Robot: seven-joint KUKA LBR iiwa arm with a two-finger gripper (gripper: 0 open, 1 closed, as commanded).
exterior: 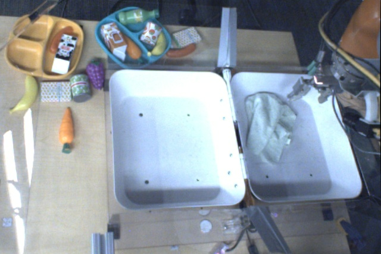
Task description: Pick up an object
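I am positioning my two-finger claw (311, 84) above the far right part of the right shallow white plastic bin (333, 187). Its two thin fingers are standing apart, splayed open, and nothing is lying between them.

The object for this pick is the crumpled pale grey-green cloth (269, 125). It is lying on the floor of the right bin, in that bin's left half, near the wall it shares with the left shallow white plastic bin (172, 199). The cloth is lying apart from the claw; no finger is touching it.

Governing relation: from the claw, the cloth is lying toward the left of the view and toward the near edge of the bench. Its upper right corner is the part closest to the nearer fingertip. The cloth's long axis is running roughly from the far side of the bin toward the near side, tilting slightly to the right at its lower end.

In my judgement, the approach is not yet complete: the claw is needing to travel left and toward the near edge, then descend over the bunched middle folds, with the fingers closing across the short width of the cloth.
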